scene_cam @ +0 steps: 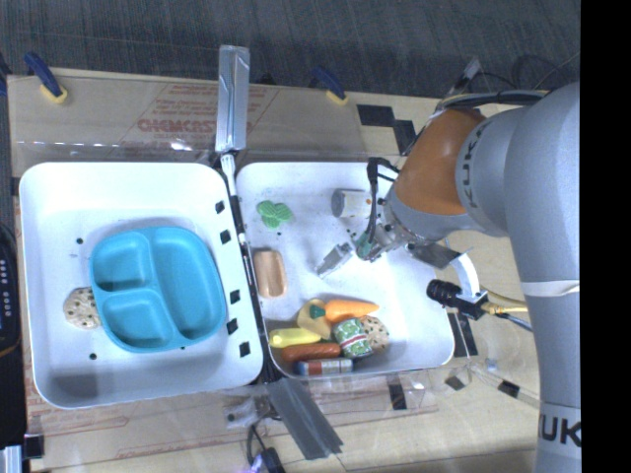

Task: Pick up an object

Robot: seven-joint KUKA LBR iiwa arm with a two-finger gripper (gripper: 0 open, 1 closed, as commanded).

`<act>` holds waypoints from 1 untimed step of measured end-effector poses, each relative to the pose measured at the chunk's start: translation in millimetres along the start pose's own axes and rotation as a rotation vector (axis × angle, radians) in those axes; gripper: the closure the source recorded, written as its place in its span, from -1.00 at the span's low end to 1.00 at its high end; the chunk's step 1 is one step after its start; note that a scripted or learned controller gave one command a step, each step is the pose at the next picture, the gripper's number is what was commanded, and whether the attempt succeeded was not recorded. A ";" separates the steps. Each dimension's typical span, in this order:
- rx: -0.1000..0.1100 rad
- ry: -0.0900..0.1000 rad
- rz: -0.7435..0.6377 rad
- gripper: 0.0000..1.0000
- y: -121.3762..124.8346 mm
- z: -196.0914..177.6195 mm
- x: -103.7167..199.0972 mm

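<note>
My gripper (340,255) hangs low over the middle of the right bin (424,308), above bare white floor, with nothing visibly in it. A grey cylinder (347,202) lies just behind it. A green leafy piece (274,213) sits at the bin's back left, and a tan bread roll (268,272) lies along the left wall. At the front are an orange carrot (345,309), a yellow banana (295,338), a sausage (312,351), a green speckled round piece (361,335) and a red and blue marker (323,367).
The left bin (49,363) holds a blue divided plate (158,286) with a speckled cookie (79,306) beside its left edge. A metal divider (233,97) rises between the bins at the back. The arm (463,175) covers the right bin's back right corner.
</note>
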State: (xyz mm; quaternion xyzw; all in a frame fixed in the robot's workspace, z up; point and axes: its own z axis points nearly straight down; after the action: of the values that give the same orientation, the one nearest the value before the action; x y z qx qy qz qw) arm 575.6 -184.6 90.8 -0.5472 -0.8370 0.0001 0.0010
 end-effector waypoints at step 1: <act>0.001 0.001 0.027 -1.00 -98.1 -5.2 22.8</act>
State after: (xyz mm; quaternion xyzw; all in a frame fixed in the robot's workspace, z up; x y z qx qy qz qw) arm 476.6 -203.1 96.2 -0.5582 -0.8297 0.0005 0.0016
